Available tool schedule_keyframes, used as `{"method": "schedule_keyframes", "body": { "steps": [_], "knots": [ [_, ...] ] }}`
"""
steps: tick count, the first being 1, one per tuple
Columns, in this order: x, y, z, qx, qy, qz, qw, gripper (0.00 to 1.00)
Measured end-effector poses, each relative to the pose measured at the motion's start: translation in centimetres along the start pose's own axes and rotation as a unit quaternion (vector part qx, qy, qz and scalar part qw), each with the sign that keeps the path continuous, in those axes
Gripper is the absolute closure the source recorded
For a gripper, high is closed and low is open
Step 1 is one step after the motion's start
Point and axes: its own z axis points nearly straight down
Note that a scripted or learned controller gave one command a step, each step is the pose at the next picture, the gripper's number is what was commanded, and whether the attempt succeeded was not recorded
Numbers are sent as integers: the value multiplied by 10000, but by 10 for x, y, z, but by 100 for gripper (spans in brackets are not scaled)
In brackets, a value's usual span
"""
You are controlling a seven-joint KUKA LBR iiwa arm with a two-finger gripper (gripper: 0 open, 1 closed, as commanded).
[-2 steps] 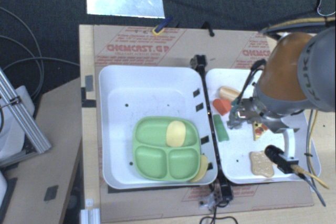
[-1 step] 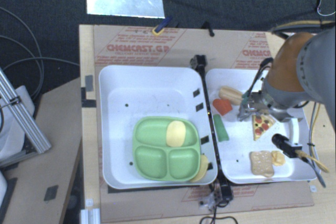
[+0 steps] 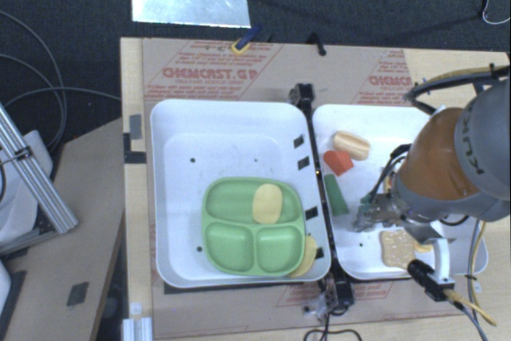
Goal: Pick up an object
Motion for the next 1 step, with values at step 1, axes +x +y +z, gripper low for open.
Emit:
{"method": "schedule_keyframes", "body": {
  "steps": [1],
  "knots": [
    [0, 5, -12, -45, -9, -13, 10000, 100]
  ]
}}
